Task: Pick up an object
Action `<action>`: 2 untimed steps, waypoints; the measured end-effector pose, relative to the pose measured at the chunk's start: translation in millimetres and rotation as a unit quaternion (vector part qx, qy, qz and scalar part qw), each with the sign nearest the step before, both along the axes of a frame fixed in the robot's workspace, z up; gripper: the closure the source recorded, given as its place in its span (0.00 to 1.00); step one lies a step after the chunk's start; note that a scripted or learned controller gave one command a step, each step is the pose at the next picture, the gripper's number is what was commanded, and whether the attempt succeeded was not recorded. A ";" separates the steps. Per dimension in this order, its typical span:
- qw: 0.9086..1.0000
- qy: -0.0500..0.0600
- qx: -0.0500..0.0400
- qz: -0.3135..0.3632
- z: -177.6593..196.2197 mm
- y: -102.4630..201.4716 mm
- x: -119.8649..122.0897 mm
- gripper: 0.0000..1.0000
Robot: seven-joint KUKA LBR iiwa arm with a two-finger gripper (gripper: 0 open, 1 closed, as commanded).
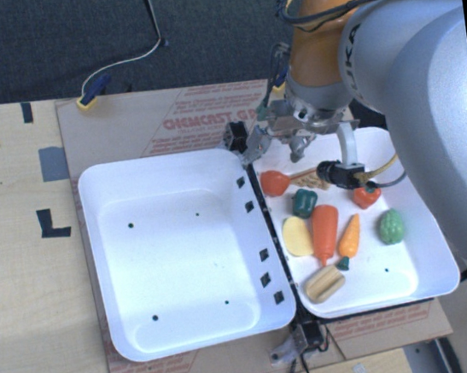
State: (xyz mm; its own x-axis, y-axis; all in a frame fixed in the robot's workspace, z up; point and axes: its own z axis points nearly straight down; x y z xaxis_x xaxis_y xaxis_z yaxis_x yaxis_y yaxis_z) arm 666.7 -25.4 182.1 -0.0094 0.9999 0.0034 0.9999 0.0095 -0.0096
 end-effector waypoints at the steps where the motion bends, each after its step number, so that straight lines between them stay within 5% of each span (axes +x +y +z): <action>1: 1.000 -0.003 -0.001 -0.001 1.5 63.0 -16.4 0.00; 2: 1.000 -0.004 -0.002 -0.002 -31.2 134.6 1.5 0.00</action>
